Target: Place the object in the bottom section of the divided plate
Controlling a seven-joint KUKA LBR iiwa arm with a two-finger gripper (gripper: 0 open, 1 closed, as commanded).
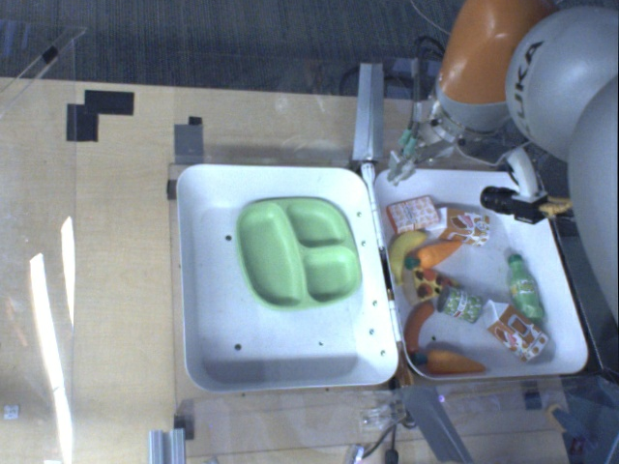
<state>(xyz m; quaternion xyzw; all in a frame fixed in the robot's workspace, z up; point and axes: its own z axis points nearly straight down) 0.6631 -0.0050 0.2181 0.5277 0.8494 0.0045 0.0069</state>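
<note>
Carrots (453, 361), bottles (524, 288) and packets (411, 213) crowd the right bin (573, 341); hand (406, 162), empty and open, hovers above its rim.

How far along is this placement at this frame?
Done: nothing; the green divided plate in the left bin holds no object. In hand: the gripper sits above the right bin's top-left corner. Left: picking an item, such as the banana, and placing it.

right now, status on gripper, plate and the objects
Gripper above right bin's far-left corner, holding nothing visible. Green divided plate in left bin, no object on it. Toy food still in right bin.
</note>
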